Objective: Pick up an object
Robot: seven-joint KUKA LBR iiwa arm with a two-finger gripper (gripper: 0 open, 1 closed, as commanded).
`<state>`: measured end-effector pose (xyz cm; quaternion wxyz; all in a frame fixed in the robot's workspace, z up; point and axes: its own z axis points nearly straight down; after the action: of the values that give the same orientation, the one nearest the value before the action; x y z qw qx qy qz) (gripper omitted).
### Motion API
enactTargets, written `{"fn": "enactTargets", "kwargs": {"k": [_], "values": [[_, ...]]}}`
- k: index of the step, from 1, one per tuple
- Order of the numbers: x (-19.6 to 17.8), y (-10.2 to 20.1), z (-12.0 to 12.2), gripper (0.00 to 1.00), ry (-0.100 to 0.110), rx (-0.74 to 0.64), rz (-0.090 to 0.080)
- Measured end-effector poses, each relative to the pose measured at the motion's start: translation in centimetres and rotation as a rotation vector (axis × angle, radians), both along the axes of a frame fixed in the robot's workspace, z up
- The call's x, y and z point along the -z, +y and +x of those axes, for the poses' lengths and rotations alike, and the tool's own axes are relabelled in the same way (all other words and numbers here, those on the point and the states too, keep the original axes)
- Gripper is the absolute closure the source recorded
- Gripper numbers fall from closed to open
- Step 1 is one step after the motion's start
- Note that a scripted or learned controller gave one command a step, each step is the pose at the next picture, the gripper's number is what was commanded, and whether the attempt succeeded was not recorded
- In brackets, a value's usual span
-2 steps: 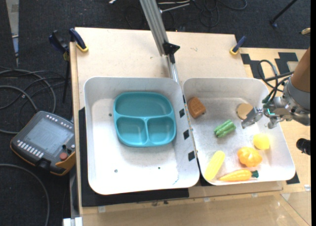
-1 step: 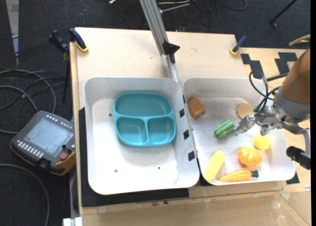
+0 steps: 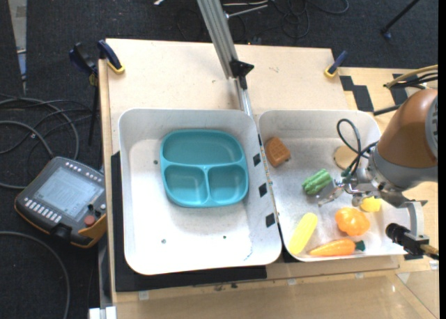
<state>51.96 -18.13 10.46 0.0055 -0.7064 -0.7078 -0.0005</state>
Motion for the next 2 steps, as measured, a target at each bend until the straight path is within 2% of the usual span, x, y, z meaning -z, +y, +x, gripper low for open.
{"fn": "enactTargets", "kwargs": {"k": [1,2], "values": [[0.8,0.2,0.1,0.00,-0.008,0.001,-0.005],[-0.2,0.2,0.2,1.00,-0.010,0.000,-0.005]]}}
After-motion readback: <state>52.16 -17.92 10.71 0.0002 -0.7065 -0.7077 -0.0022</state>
